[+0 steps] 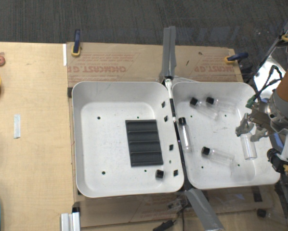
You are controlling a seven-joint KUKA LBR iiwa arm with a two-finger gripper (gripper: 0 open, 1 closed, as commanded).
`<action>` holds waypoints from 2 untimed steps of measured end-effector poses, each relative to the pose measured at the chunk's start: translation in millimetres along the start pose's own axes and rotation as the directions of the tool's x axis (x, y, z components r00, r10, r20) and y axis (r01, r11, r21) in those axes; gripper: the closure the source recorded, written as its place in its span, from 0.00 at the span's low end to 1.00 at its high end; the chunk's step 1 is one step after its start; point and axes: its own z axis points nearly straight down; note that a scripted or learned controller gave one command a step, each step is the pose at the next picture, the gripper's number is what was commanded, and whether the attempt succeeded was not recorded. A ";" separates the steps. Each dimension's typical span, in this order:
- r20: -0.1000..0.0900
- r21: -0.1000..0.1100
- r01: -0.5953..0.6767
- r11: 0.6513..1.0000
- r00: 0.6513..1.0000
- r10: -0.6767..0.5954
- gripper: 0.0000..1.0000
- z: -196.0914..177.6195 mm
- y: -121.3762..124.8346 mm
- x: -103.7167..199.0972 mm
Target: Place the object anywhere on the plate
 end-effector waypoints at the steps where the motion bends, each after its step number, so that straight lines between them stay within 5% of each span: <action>1: 0.001 0.001 -0.052 0.999 0.999 0.052 1.00 24.0 15.6 83.4; 2: 0.001 0.001 -0.005 1.000 1.000 0.005 1.00 34.7 60.0 176.0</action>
